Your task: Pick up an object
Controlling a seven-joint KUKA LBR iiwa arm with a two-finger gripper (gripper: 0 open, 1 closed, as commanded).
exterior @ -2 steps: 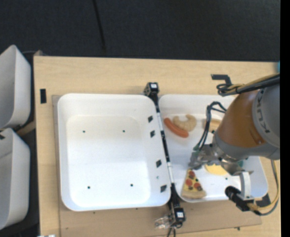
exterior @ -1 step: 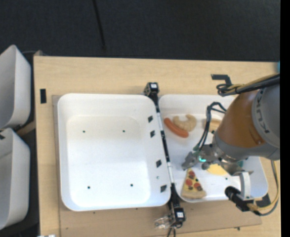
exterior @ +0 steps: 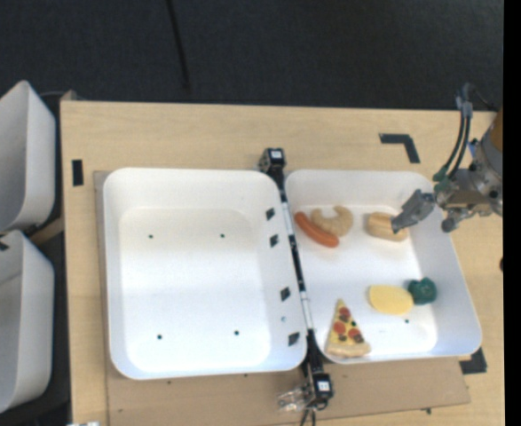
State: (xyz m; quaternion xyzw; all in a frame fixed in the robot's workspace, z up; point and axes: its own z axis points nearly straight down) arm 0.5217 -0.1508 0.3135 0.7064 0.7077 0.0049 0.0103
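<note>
The right bin (exterior: pixel 442 313) holds several toy foods. A red sausage (exterior: pixel 317 229) lies beside a tan croissant (exterior: pixel 338 217) at the bin's back left. A tan bread piece (exterior: pixel 382 226) sits further right. A yellow oval (exterior: pixel 390 299) touches a small green object (exterior: pixel 422 290), and a pizza slice (exterior: pixel 346 330) lies at the front left. My gripper (exterior: pixel 431 215) hovers at the bin's back right, open, with nothing between its fingers. Its left finger (exterior: pixel 413 209) points at the bread piece and sits just right of it.
The left bin (exterior: pixel 118 264) stands beside the right one, a black-clipped divider (exterior: pixel 288 264) running between them. Two white containers (exterior: pixel 7 238) stand off the bench's left edge. Cables (exterior: pixel 460 140) hang above the wrist at the far right.
</note>
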